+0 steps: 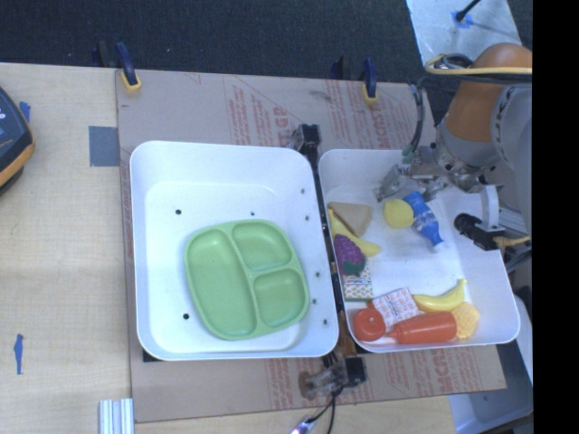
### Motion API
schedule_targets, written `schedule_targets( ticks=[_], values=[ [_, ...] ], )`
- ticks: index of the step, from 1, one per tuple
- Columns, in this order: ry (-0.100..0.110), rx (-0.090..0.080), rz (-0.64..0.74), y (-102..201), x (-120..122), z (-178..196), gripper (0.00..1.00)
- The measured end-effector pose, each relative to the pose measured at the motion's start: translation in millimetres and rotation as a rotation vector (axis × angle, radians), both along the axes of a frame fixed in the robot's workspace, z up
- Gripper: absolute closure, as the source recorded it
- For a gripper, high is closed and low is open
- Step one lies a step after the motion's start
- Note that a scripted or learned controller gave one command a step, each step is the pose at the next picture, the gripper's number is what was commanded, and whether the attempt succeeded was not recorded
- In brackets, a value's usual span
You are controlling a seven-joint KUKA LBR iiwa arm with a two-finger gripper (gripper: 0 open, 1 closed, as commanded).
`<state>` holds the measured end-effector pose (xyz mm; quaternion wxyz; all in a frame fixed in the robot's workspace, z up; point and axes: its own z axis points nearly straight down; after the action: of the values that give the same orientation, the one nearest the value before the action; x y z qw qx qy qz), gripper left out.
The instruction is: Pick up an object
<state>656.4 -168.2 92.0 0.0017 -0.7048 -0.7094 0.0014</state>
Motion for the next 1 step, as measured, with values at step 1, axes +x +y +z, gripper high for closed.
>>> schedule_targets(
  ticks=[1],
  values=[
    [0.000, -0.002, -0.001, -3.0, -23.2, -0.1, 0.00]
  ],
)
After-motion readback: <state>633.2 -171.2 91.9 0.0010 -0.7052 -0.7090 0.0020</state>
